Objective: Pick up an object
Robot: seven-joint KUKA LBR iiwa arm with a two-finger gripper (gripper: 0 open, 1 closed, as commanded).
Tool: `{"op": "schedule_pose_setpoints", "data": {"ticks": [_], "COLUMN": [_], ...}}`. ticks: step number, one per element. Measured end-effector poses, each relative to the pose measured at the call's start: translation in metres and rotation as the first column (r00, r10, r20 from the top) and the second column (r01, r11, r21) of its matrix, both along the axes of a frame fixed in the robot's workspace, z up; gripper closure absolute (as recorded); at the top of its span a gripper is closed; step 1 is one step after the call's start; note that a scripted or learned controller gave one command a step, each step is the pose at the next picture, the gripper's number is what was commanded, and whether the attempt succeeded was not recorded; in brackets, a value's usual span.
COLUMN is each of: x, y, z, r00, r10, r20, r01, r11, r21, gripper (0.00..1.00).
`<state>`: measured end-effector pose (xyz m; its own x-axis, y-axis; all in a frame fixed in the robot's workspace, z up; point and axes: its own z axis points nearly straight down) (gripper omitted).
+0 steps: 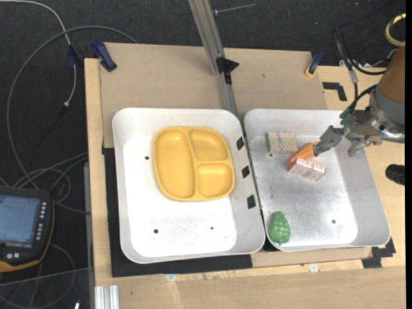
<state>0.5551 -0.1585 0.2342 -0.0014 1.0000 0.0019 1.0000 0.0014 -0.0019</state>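
Three objects lie in the right bin [360, 230]. An orange and white carton [307, 163] lies near the middle, a speckled beige pad with a green edge [281, 141] sits just behind it to the left, and a green bumpy fruit [279, 228] rests near the front left corner. My gripper [340, 145] hangs over the bin's right rear part, just right of the carton. It is open, with nothing between its fingers. The left fingertip [325, 142] is close to the carton's orange end.
The left bin [129, 172] holds a yellow divided plate [193, 163]. A metal post [206, 18] rises from the bench behind the gap between the bins. Blue clamps [103, 55] sit at the bench's rear corners. A tablet [22, 221] and cables lie on the floor at left.
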Motion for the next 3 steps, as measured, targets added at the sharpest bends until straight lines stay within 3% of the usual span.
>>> {"op": "schedule_pose_setpoints", "data": {"ticks": [1,3], "x": [0.0,-0.003], "y": [0.0,0.002], "z": [0.0,-0.106], "r00": [1.0,1.0], "r10": [0.0,-0.001], "r20": [0.0,-0.006], "r01": [0.0,0.001], "r11": [1.0,1.0], "r21": [0.0,0.001], "gripper": [0.0,0.0]}}
